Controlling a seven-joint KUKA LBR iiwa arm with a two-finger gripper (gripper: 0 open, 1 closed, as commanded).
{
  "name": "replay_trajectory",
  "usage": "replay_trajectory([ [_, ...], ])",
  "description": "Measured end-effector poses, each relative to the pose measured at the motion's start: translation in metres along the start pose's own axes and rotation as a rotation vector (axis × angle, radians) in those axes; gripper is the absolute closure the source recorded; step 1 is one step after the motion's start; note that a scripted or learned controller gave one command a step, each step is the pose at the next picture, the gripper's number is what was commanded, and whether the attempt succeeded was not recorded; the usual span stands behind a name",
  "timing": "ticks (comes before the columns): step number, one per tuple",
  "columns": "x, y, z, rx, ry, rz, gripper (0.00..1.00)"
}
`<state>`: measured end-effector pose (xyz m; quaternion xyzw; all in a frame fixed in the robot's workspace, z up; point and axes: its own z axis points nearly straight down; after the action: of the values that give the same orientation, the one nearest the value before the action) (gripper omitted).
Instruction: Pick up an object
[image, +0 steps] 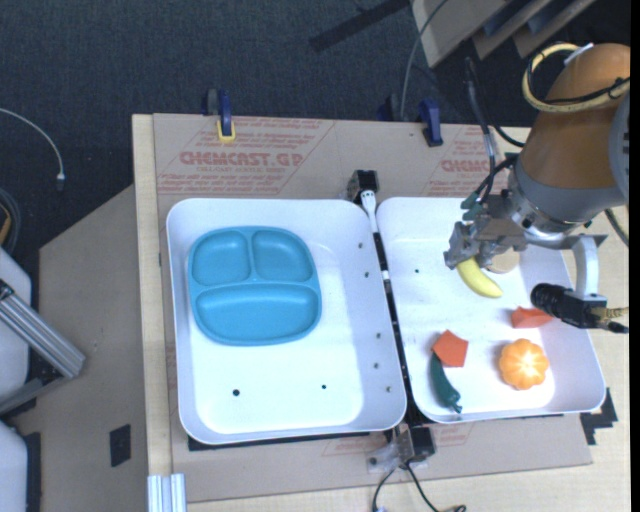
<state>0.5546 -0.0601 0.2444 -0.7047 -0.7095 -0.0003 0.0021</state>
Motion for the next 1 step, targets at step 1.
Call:
replay_trajectory([
  [1, 0.0578, -0.0078, 0.0144, 0.001, 0.000, 0.001, 1.00],
])
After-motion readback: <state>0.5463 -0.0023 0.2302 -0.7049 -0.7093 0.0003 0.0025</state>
